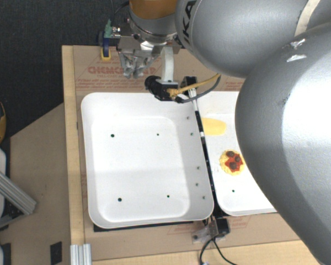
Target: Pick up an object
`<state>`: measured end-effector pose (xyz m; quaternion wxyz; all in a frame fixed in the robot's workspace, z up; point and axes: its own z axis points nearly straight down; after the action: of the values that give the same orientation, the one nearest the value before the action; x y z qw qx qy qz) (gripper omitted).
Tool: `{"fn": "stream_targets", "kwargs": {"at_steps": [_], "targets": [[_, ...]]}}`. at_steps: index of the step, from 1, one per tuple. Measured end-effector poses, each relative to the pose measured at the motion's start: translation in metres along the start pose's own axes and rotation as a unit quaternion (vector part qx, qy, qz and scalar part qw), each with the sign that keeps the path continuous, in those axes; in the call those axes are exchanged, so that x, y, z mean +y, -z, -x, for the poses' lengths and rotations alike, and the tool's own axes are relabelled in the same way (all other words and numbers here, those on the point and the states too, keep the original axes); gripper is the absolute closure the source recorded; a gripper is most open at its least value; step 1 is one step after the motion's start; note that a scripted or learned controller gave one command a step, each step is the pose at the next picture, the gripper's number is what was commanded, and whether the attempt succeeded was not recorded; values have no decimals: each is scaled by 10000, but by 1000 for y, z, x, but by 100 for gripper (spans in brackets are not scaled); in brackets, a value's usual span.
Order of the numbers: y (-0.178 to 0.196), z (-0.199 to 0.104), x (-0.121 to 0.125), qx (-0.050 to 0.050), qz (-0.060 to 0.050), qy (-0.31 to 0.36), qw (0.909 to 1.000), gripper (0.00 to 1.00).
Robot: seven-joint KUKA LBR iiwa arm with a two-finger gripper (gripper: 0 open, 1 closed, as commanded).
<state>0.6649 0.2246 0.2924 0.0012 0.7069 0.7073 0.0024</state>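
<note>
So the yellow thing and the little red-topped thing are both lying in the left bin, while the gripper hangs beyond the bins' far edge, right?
Not quite. The camera view shows the yellow thing and the red-topped thing lying in the right bin, not the left bin. The gripper does hang beyond the bins' far edge.

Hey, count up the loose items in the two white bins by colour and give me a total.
Plain yellow: 1, the yellow piece in the right bin.
Yellow with red spots: 1, the spotted piece, same bin.
In the left bin: 0 seen.
Total: 2; the arm hides part of the right bin.
</note>
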Motion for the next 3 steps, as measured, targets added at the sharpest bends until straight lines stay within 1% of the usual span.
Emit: {"fn": "stream_targets", "kwargs": {"at_steps": [1,2,3], "targets": [[19,0,0,-1,-3,0,10000,100],[65,0,2,3,12,4,10000,100],[153,0,3,10,35,6,10000,100]]}}
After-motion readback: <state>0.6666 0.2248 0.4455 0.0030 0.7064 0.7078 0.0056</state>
